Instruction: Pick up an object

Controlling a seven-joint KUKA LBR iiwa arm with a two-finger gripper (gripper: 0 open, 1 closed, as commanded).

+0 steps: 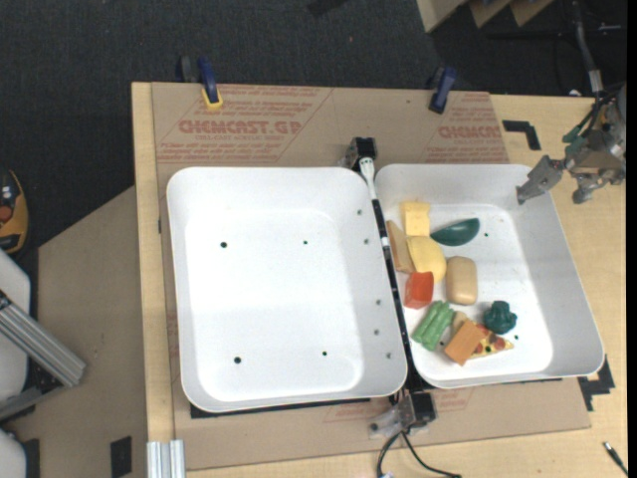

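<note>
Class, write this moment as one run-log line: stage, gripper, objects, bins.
stage: approach | gripper: above right bin's far right corner, holding nothing | objects: toy foods clustered in right bin | left bin: bare white floor

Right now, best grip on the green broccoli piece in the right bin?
Probably from straight above, across the broccoli. It lies apart from the pile, with bare right bin floor to its right and above it. The orange piece sits close at its lower left.
</note>
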